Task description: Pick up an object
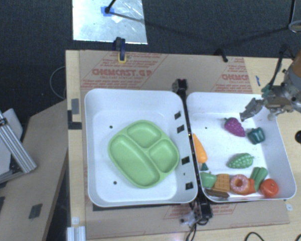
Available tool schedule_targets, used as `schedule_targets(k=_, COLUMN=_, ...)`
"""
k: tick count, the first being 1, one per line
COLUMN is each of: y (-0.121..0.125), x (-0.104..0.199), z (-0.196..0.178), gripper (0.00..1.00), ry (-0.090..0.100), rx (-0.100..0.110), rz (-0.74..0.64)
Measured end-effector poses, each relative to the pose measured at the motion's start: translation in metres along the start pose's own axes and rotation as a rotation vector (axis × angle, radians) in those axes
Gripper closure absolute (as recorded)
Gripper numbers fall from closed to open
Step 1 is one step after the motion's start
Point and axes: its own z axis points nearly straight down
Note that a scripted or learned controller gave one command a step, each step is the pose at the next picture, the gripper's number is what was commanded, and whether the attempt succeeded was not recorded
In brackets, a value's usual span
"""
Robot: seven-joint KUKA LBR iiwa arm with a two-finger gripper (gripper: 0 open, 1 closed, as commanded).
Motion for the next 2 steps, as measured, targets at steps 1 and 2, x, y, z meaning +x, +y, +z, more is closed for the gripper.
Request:
schedule_targets(k=1, y=-0.003, x=0.002, z=0.062, gripper=0.0, ry=0.002, rx=0.006, rz=0.002)
schedule_targets(k=2, y=-0.014, x=0.004, z=0.114, gripper=0.0, ry=0.001, rx=0.005, rz=0.003)
